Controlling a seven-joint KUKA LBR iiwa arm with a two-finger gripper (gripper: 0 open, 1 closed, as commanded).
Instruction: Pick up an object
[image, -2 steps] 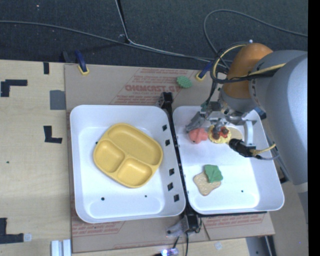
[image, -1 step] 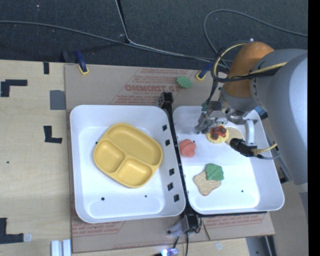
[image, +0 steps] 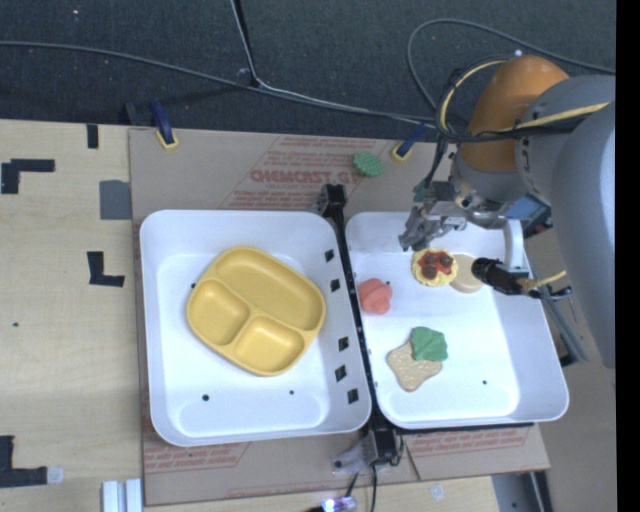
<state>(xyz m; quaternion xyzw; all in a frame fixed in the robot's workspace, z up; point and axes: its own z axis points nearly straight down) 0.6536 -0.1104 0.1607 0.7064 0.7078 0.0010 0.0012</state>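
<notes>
Nearest, toward the front of the right bin (image: 545, 405): tan biscuit-shaped toy (image: 410, 370), with a green leafy piece (image: 430, 343) touching its upper edge. Further back, by the divider, a pink rounded toy (image: 375, 295). Nearer the back wall, a small yellow tart (image: 434, 267) topped with red and dark bits, touching a pale disc (image: 467, 276) on its right.

Pincer (image: 420, 236) just behind the tart and apparently above it; released or clenched, cannot tell from this angle. Nothing visibly held.

Likeliest target, judging by closeness: the tart. Probably play food (light, hollow or foamy plastic), so little weight to fight, but smooth enough to slip and small enough to skitter. Best taken across the round rim, squarely, low on the sides, clear of the disc beside it; a closing stroke along that side would likely catch both. Lumpy topping a poor bearing surface.

Left bin (image: 152, 240): yellow divided plate (image: 256, 309), broad and shallow, hard to pinch except at the rim. On the worktop (image: 60, 300) behind the bins, a small green piece (image: 368, 164).
</notes>
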